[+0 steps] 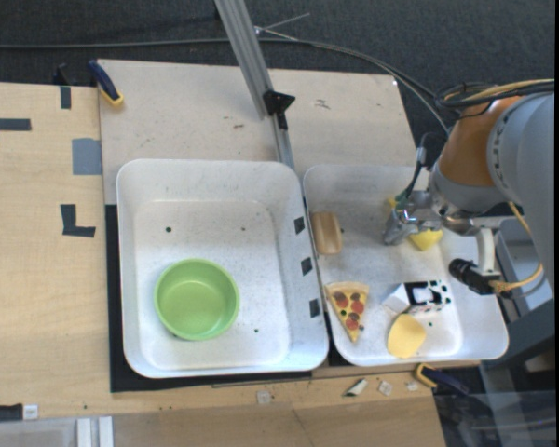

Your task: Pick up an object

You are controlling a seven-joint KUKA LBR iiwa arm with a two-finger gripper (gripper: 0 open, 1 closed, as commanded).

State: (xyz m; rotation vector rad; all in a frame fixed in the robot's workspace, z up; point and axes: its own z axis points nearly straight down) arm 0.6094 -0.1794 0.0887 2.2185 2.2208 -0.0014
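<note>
In the right bin, toward its far right side, the hand is lowered to the floor of the bin, with a small yellow object touching its right side. Whether its fingers are apart or together I cannot tell, and the yellow object is not visibly between them; it lies just beside the metal tip, partly hidden by the wrist.

Other things lie in the same bin. A tan wooden block sits to the left of the hand, close to the bin's left wall. Nearer the camera than the block, a pizza-slice toy lies flat with its point toward the front rim. To the right of the slice, a black-and-white object rests just behind a round yellow piece, the two touching or nearly so.

The left bin holds a green bowl, upright, in its front left part, well apart from the hand.

The grey arm with its orange band reaches in over the right bin's right rim.
</note>
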